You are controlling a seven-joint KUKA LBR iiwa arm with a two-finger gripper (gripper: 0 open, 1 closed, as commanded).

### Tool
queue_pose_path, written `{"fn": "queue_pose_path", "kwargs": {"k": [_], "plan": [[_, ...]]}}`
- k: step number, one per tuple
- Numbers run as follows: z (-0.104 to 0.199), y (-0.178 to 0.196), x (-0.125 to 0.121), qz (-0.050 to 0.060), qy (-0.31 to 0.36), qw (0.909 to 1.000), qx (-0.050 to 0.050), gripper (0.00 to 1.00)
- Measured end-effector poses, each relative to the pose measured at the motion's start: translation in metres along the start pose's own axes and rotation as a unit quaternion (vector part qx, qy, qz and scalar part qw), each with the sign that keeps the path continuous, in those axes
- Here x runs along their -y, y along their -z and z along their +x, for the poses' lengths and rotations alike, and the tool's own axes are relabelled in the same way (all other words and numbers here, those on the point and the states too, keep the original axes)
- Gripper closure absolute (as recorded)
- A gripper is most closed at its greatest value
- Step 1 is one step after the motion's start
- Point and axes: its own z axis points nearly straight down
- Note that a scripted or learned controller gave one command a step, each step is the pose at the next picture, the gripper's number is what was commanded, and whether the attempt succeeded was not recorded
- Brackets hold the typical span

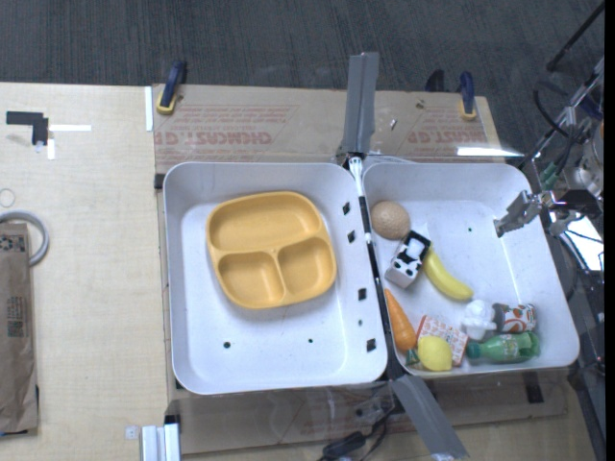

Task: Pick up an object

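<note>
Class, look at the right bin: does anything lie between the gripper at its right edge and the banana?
Nothing visible does. The gripper is at the right bin's upper right rim, and the banana lies to its lower left across bare white floor. The cow-patterned box touches the banana's far side, away from the gripper.

We see a dull grey gripper [512, 217] at the right edge. Behind it we make out black cables and pale metal parts.

Overhead slanted view of both bins [183, 286]
</note>
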Motion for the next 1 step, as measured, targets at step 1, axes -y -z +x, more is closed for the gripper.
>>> {"fn": "queue_pose_path", "kwargs": {"k": [1], "plan": [[0.0461,-0.1712,0.0318,-0.001,0.107,0.9942,0.000,0.00]]}}
